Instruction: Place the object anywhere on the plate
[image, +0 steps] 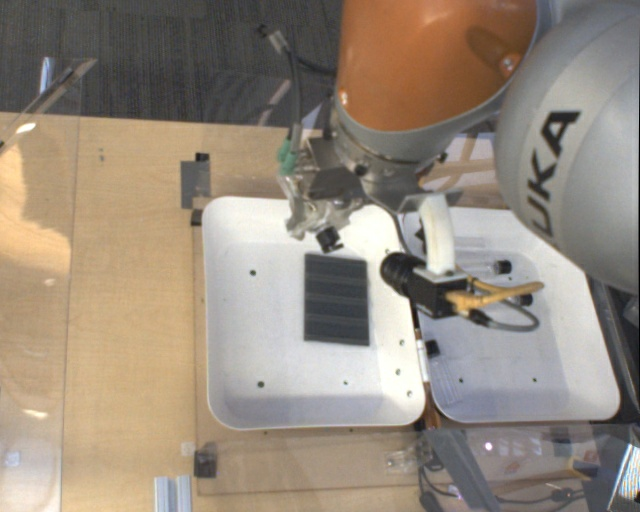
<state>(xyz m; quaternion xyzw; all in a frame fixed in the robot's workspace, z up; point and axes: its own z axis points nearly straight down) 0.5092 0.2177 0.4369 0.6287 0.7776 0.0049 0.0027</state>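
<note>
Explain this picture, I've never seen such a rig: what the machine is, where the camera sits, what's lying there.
The big grey and orange shape is a robot arm, reaching in from the right. One camera, fixed above the bench, looks down at a slant. A left bin and a right bin, shallow and white, sit side by side. In the left one a dark ribbed slab lies flat. The arm's pincer hangs over that bin's far side, just beyond the slab. Whether it holds anything, I cannot tell.
</note>
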